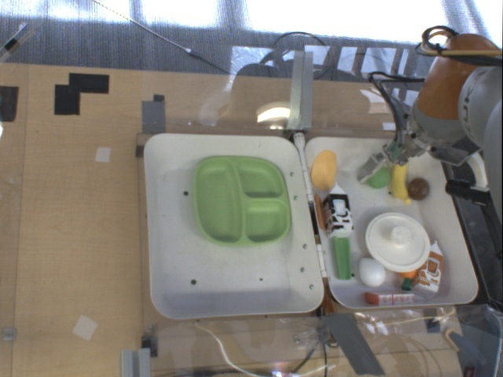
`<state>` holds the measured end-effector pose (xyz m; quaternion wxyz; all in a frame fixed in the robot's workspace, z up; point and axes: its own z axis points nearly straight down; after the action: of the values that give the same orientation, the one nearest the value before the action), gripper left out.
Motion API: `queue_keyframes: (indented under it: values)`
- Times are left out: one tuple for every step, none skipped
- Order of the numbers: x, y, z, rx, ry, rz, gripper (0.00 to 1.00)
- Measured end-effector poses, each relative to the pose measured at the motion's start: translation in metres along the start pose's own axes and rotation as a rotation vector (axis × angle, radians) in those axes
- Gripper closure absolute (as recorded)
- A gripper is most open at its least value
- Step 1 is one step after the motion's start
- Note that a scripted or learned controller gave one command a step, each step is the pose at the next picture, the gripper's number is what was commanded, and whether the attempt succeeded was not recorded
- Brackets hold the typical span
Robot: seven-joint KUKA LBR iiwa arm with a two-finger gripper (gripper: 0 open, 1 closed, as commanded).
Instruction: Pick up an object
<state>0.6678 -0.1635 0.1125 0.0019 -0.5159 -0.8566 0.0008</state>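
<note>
My gripper (pixel 387 163) hangs low over the far part of the right bin (pixel 464 289), its grey fingers spread open. A small green object (pixel 380 179) lies just under and between the fingers, partly covered by them. I cannot tell whether they touch it. A yellow banana (pixel 400 183) lies right beside the gripper, with a brown ball (pixel 418 188) just beyond it. Nothing is lifted.
The right bin also holds a yellow-orange fruit (pixel 323 170), a black-and-white carton (pixel 338 213), a green tube (pixel 341 256), a white round bowl (pixel 398 240), a white egg (pixel 372 272), an orange-white carton (pixel 429 272) and a red box (pixel 389 298). A green divided plate (pixel 241 199) sits in the left bin (pixel 169 273).
</note>
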Motion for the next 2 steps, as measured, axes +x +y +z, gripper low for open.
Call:
queue_keyframes:
  values:
    - [0.025,0.014,0.024,0.003,-0.001,0.035,0.0]
    - [-0.024,-0.008,-0.114,-0.021,-0.02,0.052,0.0]
